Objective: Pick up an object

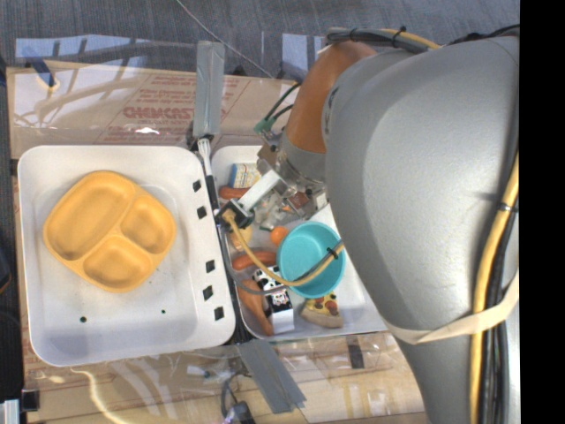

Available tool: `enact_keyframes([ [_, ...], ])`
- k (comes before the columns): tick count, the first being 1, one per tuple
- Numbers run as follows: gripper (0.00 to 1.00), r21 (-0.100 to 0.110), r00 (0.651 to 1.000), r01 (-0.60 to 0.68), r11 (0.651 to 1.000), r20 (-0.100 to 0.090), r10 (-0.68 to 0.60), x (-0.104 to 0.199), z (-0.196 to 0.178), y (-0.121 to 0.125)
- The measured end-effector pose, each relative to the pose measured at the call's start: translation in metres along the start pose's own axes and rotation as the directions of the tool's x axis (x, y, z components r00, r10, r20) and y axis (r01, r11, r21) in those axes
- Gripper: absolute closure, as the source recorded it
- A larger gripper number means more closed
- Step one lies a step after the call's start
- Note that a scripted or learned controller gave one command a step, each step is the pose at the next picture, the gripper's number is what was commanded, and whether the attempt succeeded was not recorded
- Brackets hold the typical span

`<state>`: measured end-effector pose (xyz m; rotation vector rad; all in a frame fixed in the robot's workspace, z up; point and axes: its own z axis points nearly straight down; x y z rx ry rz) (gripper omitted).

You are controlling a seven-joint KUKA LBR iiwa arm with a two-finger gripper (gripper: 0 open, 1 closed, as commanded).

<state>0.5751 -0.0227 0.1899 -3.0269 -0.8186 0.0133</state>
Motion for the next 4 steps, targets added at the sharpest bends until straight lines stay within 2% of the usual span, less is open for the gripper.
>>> enact_keyframes([
  [1,1.00,-0.011,0.919,0.394,0.919,-0.004,-0.394,-0.027,-0.102,0.023],
  [2,1.00,0.002,0.941,0.338,0.941,0.004,-0.338,-0.029,0.003,0.052],
  [3,1.00,-0.004,0.884,0.467,0.884,-0.002,-0.467,-0.044,0.029,0.052],
  [4,1.00,-0.007,0.959,0.284,0.959,-0.004,-0.284,0.045,-0.002,0.023],
])
